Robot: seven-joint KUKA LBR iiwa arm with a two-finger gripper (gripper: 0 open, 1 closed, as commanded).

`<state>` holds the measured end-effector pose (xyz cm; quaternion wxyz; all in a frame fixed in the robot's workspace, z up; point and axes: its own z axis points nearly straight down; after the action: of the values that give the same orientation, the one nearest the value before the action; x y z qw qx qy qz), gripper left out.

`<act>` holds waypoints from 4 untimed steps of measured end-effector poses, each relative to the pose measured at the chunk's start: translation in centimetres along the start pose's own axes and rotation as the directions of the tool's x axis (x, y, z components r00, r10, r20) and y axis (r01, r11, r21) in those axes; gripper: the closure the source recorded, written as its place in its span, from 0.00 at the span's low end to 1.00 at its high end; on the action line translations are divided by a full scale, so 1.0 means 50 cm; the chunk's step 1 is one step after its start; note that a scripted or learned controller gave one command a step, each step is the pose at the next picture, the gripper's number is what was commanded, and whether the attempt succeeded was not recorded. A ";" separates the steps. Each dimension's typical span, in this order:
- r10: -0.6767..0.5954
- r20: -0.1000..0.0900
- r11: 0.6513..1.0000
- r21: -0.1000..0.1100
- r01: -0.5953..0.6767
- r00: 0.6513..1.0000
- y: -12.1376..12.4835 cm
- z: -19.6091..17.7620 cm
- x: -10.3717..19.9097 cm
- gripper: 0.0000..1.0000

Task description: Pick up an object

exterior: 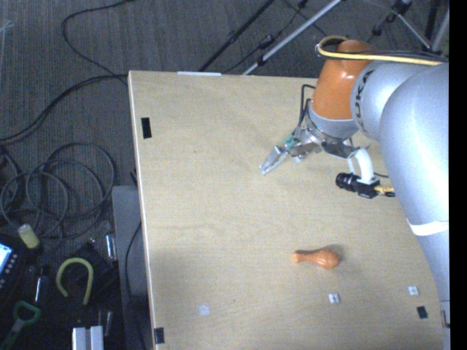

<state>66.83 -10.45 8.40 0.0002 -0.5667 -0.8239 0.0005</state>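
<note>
A small orange, pear-shaped object (319,257) lies on its side on the pale wooden board (211,217), toward the front right, with its narrow end pointing left. My gripper (272,162) reaches in from the right on the grey arm with the orange band (337,86). It points down and to the left over the middle of the board. It is well behind the orange object, a little to its left, and apart from it. I see nothing in the gripper.
The board's left edge (139,195) drops to a dark carpet with coiled cables (58,188) and small tools (73,275). Tripod legs (306,20) cross behind the board. Small markers (333,297) sit on the board's front right.
</note>
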 end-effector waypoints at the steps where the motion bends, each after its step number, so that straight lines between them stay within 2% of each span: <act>1: 0.267 0.002 0.964 0.000 -0.267 0.964 -0.034 -0.161 -0.041 0.00; 2: 0.015 0.001 1.000 0.000 -0.015 1.000 -0.038 0.000 -0.097 0.00; 3: 0.016 0.002 1.000 -0.001 -0.016 1.000 -0.037 -0.019 -0.097 1.00; 4: 0.016 0.002 1.000 -0.001 -0.016 1.000 -0.037 -0.019 -0.097 0.00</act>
<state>66.84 -15.61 9.35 -0.0008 -0.5732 -0.8194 0.0005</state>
